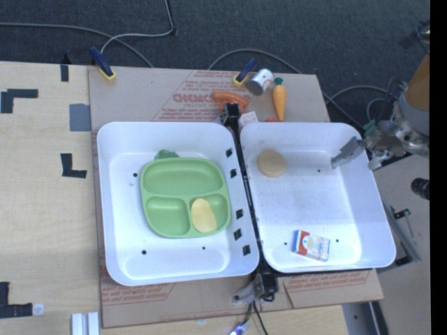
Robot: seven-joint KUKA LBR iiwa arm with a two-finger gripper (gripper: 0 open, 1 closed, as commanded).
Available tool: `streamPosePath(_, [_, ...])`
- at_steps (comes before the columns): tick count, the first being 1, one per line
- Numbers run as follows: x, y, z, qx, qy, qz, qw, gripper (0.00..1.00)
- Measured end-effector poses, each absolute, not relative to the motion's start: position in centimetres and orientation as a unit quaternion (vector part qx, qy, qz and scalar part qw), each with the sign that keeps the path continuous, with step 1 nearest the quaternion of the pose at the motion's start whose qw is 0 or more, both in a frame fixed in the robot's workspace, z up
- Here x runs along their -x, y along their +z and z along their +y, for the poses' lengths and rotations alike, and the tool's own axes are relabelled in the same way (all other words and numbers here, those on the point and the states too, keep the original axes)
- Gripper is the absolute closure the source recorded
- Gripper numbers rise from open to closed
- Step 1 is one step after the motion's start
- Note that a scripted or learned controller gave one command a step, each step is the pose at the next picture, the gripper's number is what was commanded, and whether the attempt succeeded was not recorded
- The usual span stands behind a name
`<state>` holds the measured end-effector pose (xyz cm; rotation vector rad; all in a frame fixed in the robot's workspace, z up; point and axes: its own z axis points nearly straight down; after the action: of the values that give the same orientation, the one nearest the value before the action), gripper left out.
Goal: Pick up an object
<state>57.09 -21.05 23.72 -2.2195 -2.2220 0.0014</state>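
Note:
My gripper (pixel 363 155) hangs over the right rim of the right bin (pixel 363 208), open, with nothing between its fingers. In that bin a round beige bun (pixel 271 163) lies near the back left, well to the left of the gripper. A small red, white and blue carton (pixel 309 245) lies near the front wall. The left bin (pixel 119 208) holds a green divided plate (pixel 183 187) with a yellow piece (pixel 203 215) in its front right compartment. A small green leafy item (pixel 166 155) peeks out behind the plate.
Behind the bins, on the cardboard, lie a toy carrot (pixel 279 100), a white cylinder (pixel 260 82) and an orange-red item (pixel 229 98). Blue and yellow clamps (pixel 102 63) (pixel 244 72) grip the cardboard's back edge. Cables run across the dark floor.

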Motion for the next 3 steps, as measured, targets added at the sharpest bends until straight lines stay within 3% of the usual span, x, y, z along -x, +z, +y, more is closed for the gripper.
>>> streamPosePath(1, [-58.2, 15.1, -15.9, 0.707, 0.0007, -0.708, 0.002, 0.00])
streamPosePath(2, [-59.8, 15.5, -12.5, 0.706, 0.0003, -0.708, 0.001, 0.00])
streamPosePath(3, [-65.6, 10.7, -10.7, 0.707, 0.0007, -0.708, 0.001, 0.00])
